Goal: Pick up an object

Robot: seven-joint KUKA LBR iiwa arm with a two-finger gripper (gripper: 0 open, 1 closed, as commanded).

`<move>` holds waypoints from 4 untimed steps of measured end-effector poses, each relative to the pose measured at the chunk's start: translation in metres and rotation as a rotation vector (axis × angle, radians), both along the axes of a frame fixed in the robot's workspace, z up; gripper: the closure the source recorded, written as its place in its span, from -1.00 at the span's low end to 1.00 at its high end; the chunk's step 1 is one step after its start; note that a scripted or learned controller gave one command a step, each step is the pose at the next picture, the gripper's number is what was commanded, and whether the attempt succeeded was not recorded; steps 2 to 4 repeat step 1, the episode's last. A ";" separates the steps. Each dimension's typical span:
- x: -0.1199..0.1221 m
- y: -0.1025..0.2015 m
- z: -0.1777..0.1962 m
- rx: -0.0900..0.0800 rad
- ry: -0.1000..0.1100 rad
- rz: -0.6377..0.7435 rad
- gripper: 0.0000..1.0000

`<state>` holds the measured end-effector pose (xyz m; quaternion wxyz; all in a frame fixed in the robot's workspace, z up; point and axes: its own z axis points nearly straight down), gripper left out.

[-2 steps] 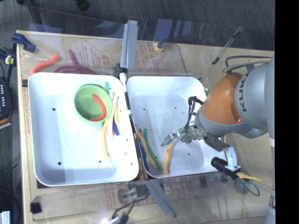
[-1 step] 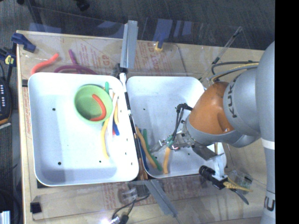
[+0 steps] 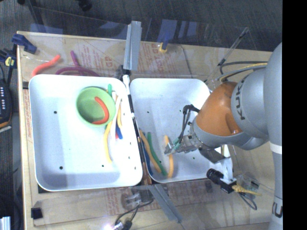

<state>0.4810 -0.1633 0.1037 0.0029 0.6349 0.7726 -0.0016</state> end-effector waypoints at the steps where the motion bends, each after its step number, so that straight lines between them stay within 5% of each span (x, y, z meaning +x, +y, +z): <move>1: 0.001 0.028 0.140 0.008 0.002 -0.217 1.00; 4: 0.001 0.028 0.140 0.008 0.002 -0.217 1.00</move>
